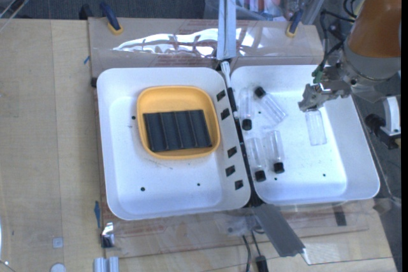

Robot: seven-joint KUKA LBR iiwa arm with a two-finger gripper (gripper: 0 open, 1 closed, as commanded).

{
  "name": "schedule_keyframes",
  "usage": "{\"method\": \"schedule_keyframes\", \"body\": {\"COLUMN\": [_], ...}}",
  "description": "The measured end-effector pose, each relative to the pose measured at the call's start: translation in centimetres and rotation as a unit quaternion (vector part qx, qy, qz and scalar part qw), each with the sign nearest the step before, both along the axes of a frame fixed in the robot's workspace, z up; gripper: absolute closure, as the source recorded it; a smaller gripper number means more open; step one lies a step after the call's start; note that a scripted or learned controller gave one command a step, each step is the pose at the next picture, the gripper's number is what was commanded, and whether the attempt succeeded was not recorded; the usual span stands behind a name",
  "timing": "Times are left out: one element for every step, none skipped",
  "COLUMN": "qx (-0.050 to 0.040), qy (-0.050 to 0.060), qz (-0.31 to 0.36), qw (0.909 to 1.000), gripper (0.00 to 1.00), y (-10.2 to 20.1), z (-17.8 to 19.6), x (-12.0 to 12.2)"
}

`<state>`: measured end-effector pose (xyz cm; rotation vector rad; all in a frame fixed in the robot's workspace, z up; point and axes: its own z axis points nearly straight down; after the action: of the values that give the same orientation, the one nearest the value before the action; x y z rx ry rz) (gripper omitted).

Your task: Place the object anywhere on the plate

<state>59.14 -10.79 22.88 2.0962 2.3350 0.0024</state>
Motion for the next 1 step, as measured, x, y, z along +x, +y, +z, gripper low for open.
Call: {"method": "schedule_keyframes", "body": {"qx": [-0.0004], "qy": [0.0], "qz": [0.141], "qw": [0.99], "gripper": [1.0], "y": [3.04], "z": [-0.3], "x": [1.45]}}
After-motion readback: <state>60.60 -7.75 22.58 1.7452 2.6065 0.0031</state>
